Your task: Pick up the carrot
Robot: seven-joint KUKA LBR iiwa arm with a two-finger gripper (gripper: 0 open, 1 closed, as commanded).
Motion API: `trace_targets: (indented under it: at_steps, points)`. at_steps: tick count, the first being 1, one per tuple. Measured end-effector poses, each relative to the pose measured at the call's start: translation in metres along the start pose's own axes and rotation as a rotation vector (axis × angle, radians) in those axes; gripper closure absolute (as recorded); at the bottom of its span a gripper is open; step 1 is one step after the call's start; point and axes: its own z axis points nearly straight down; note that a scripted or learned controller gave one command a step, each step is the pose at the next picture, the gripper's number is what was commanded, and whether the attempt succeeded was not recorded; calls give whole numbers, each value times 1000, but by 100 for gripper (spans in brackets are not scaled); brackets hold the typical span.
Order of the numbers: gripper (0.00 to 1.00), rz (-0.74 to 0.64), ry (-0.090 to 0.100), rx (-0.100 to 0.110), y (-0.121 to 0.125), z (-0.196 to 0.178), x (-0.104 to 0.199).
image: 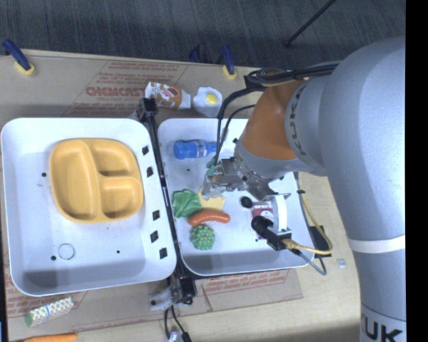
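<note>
The carrot [209, 218] is a short orange piece lying flat in the right bin [228, 263], near its left wall. It sits between a green leafy toy [186, 203] above it and a bumpy green vegetable [202, 237] below it. My gripper [217, 182] hangs over the middle of this bin, just above and slightly right of the carrot. The carrot lies free on the bin floor, apart from the gripper. The grey arm with its orange band [271, 130] covers the bin's right side.
A blue bottle [193, 149] lies at the back of the right bin. The left bin [28, 262] holds a yellow divided plate [96, 179]. A small carton [164, 95] and a white and yellow toy [208, 100] rest on the cardboard behind the bins.
</note>
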Motion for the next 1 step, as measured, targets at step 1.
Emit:
trace_targets:
  at_steps: [1]
  points:
    - [100, -7, -2, -7, -46, -185, -15]
